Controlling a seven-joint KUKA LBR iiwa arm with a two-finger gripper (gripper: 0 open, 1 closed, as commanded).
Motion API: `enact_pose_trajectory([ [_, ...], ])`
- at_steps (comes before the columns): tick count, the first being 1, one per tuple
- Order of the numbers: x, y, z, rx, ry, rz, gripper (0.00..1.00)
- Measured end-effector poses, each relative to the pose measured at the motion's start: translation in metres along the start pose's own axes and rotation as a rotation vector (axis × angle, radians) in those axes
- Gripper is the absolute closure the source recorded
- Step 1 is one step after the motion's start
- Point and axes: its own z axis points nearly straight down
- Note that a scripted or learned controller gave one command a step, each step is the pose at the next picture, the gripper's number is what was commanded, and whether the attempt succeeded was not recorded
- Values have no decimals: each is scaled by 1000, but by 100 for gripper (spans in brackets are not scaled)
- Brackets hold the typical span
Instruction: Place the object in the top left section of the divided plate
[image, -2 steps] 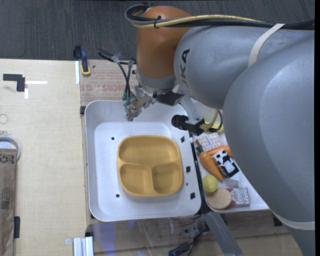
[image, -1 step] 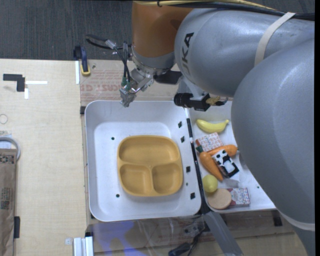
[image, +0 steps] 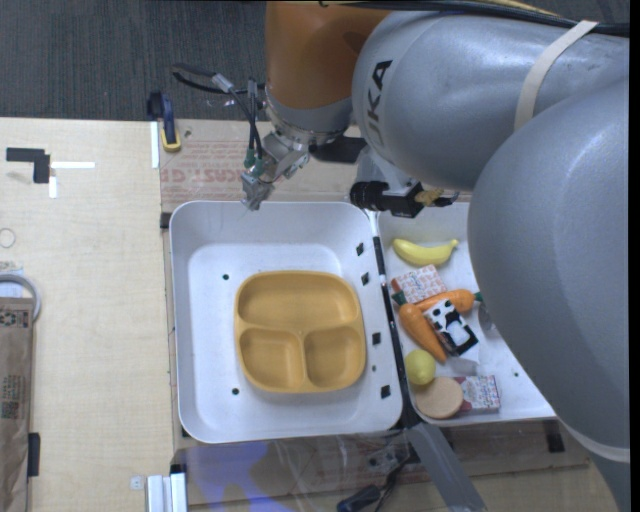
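A yellow divided plate (image: 300, 331) lies in the middle of the left white bin (image: 200, 300). It has one wide section on the far side and two smaller ones on the near side, and nothing lies in any of them. My gripper (image: 254, 190) hangs over the far rim of the left bin, beyond the plate, and its tip points down. I see nothing in it. The objects lie in the right bin (image: 520, 395): a banana (image: 425, 250), two carrots (image: 447, 299), a yellow lemon (image: 420, 368) and a round tan disc (image: 438, 399).
The grey arm covers most of the right bin's far and right side. Small printed boxes (image: 416, 283) and a black-and-white piece (image: 456, 330) lie among the food items. A blue-handled tool (image: 166, 124) and cables rest on the bench behind the left bin.
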Motion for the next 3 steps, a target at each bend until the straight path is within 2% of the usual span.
enact_pose_trajectory([
  [2,-1,1,-18,-1,-4,-1,100],
  [3,9,3,0,2,3,-93,100],
])
